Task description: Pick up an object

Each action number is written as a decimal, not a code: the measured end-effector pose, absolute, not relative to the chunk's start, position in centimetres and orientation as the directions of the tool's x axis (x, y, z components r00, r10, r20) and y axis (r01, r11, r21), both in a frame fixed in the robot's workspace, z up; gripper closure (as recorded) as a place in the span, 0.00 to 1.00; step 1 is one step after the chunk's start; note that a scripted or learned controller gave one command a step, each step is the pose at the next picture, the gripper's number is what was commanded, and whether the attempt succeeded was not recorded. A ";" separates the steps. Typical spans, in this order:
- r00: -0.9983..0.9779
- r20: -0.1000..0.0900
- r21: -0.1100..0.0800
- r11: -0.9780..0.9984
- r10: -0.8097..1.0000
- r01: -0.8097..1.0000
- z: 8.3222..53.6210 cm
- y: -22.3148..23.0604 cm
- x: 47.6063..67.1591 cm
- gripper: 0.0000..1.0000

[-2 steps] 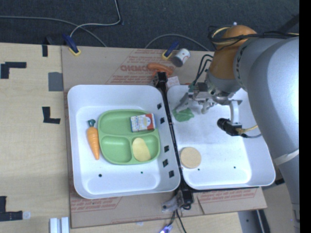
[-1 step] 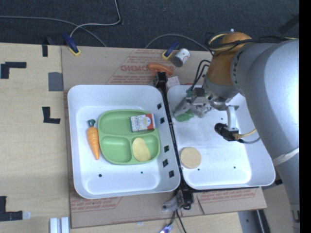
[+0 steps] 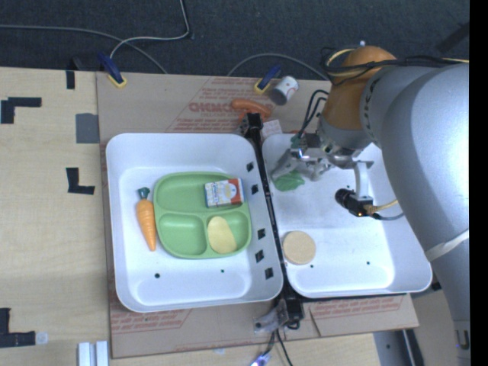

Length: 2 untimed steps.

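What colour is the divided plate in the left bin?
Light green; the divided plate shows clearly in the camera view, inside the left bin.

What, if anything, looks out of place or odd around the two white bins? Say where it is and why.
A toy hot dog lies on the cardboard just beyond the bins' far edge, while the other play food sits inside: carrot, small carton and yellow piece in the left bin, round cookie in the right bin.

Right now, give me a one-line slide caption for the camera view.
KUKA arm's gripper hovers by a green object in the right bin; the left bin holds a green tray.
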<state>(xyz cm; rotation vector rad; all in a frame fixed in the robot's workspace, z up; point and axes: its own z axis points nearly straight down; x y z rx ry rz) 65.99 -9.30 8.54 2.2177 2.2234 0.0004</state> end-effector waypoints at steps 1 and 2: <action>-0.002 -0.002 0.002 0.002 1.000 1.000 8.6 -10.1 65.3 0.00; -0.003 -0.005 0.004 0.003 1.000 1.000 9.7 -10.2 65.4 1.00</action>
